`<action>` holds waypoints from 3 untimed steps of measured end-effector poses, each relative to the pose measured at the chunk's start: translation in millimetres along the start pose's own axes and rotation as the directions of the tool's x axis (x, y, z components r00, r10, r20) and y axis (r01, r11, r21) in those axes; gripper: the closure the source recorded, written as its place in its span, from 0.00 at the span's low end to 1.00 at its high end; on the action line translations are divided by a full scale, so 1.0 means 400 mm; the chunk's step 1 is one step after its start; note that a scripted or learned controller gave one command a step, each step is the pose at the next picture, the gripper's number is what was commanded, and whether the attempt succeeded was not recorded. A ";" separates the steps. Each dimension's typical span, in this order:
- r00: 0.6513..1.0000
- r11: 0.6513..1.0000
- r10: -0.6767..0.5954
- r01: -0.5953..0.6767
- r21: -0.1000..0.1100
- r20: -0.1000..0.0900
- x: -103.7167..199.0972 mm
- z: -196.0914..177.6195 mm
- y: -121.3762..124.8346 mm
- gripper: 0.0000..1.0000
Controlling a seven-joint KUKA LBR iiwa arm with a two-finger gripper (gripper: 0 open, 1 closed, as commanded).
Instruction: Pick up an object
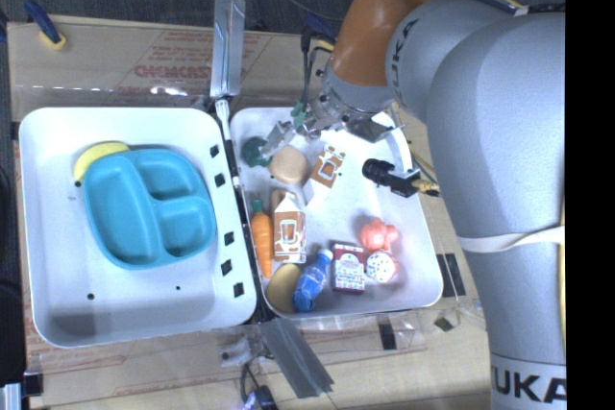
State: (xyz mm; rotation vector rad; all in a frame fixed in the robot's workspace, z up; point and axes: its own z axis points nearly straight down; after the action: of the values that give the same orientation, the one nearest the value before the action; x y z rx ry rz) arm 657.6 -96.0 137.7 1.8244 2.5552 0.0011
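My gripper (285, 130) hangs low over the far left part of the right bin (418, 235), under the orange band of the arm. Just below it lies a tan round object (288, 166), with a dark teal round piece (255, 150) to its left and a small brown-and-white carton (329, 166) to its right. I see nothing held in the gripper. Nearer the front lie an orange carrot (262, 241), a brown carton (288, 235), a blue bottle (312, 279), a printed box (348, 269), a red-pink toy (379, 233) and a white dotted ball (381, 268).
The left bin (48, 206) holds a blue divided plate (149, 206) with a yellow item (99, 155) tucked behind it. A metal divider (227, 43) runs between the bins. The grey arm covers the right side of the bench.
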 end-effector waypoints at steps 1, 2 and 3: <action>0.995 0.995 -0.095 0.095 0.005 -0.003 -0.051 0.117 -0.171 0.00; 0.998 0.998 0.066 -0.066 0.003 -0.001 -0.077 0.115 -0.028 0.00; 0.998 0.998 0.061 -0.061 0.002 0.000 -0.077 0.086 -0.026 1.00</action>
State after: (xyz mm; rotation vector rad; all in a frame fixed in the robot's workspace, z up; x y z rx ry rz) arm 657.9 -128.6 103.2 1.9020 2.4996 -0.0004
